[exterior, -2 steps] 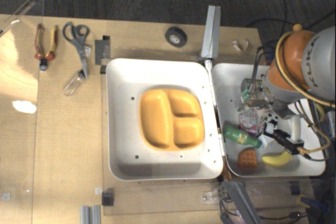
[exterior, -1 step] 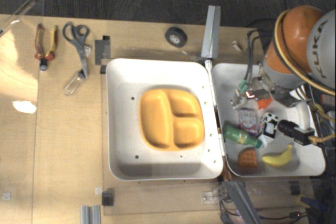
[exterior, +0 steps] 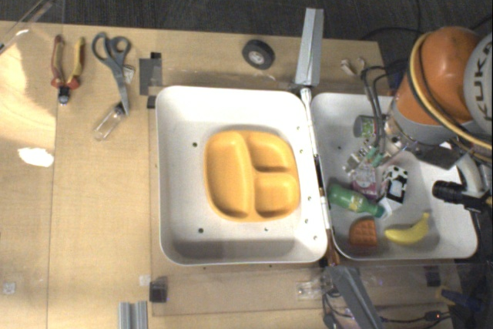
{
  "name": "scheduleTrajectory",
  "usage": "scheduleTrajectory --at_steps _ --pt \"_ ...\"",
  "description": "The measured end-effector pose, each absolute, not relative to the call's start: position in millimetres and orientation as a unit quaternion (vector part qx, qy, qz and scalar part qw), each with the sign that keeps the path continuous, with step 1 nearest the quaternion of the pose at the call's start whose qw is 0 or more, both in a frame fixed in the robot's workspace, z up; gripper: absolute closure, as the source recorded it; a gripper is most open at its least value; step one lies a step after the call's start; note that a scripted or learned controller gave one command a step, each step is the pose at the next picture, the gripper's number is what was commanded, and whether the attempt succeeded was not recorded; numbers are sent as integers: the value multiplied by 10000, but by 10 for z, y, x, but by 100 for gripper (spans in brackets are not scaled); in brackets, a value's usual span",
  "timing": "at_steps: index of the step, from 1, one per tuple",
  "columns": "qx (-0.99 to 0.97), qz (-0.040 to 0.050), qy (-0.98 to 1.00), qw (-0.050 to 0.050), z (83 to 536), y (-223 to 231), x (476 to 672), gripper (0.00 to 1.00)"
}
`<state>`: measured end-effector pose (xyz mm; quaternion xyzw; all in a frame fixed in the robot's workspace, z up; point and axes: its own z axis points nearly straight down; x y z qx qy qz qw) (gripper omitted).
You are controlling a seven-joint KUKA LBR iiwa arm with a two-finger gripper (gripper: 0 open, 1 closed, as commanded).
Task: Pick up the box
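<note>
The right bin holds a small black-and-white box near its middle. My gripper hangs low over the bin, just left of and above the box, over a pinkish clear packet. The grey arm with its orange band comes in from the upper right and covers the bin's far right part. Nothing is seen held in the gripper.
A green bottle lies left of the box, with a reddish-brown block and a banana near the bin's front wall. The left bin holds a yellow divided tray. Scissors and pliers lie on the bench at far left.
</note>
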<state>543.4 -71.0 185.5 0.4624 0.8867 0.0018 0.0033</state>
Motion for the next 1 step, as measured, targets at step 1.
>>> scheduleTrajectory --at_steps 1 --pt "4612 36 8873 70 1970 -698 5464 100"
